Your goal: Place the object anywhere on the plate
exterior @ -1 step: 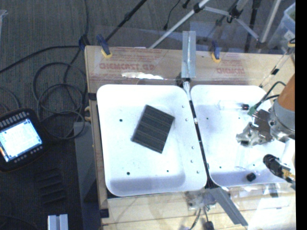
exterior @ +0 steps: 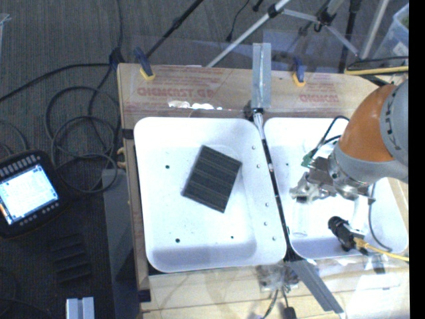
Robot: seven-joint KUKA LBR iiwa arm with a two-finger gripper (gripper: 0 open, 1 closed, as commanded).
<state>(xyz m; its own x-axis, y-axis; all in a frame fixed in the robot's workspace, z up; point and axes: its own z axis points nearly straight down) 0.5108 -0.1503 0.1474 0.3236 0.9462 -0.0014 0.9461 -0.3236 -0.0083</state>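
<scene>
Dark ribbed slab [exterior: 212,179], centre-left of frame in left bin [exterior: 153,244]: probably stiff, light; grasp across narrow edges. End effector [exterior: 312,186] centre-right; finger state indeterminable.

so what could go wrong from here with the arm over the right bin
The dark ridged plate lies in the left bin, across the raised divider from the gripper, so a low crossing may clip it. Loose cables by the wrist could snag. I cannot tell whether the gripper holds any object.
</scene>
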